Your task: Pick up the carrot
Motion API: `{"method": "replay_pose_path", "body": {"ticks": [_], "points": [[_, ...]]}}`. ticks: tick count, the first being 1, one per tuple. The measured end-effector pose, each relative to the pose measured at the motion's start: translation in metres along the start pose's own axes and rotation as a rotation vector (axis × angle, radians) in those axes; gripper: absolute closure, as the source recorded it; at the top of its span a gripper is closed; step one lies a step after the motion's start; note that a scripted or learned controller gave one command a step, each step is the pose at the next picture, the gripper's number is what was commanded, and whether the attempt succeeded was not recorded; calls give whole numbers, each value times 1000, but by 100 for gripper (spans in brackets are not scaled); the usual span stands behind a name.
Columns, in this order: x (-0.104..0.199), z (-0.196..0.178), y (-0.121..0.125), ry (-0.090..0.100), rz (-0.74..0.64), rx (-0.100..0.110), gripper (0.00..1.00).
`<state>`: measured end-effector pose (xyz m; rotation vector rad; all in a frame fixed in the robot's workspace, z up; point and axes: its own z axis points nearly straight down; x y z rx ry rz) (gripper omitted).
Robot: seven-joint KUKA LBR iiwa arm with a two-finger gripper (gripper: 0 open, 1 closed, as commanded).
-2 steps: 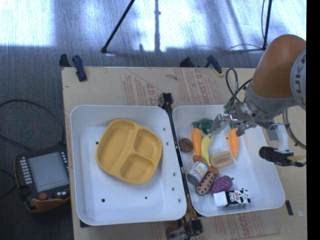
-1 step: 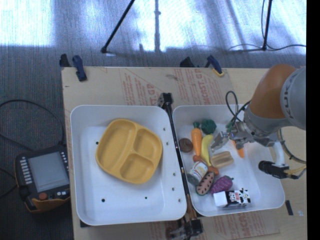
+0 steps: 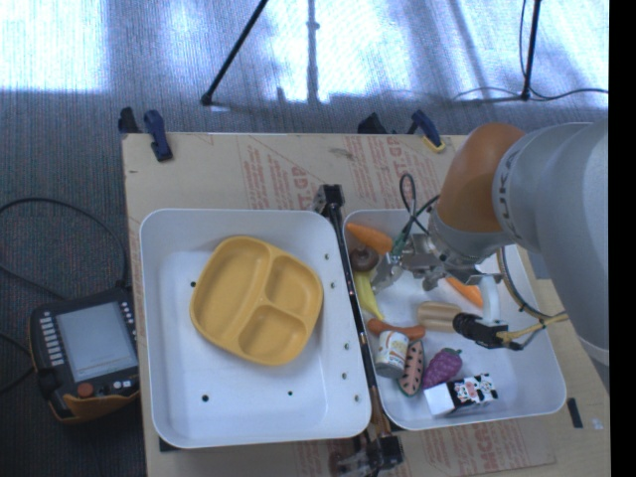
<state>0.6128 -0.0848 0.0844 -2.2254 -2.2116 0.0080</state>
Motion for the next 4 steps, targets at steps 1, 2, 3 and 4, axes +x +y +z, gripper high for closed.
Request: {"method": "replay_pose_path", "body": {"ticks": [1, 2, 3, 4], "points": [[-11, 0, 31, 3, 143, 1, 0], [-100, -34, 31, -1, 70, -4, 0], [-119, 0, 33, 11, 36, -1, 0], [-119, -7, 33, 8, 31, 4, 100]]}}
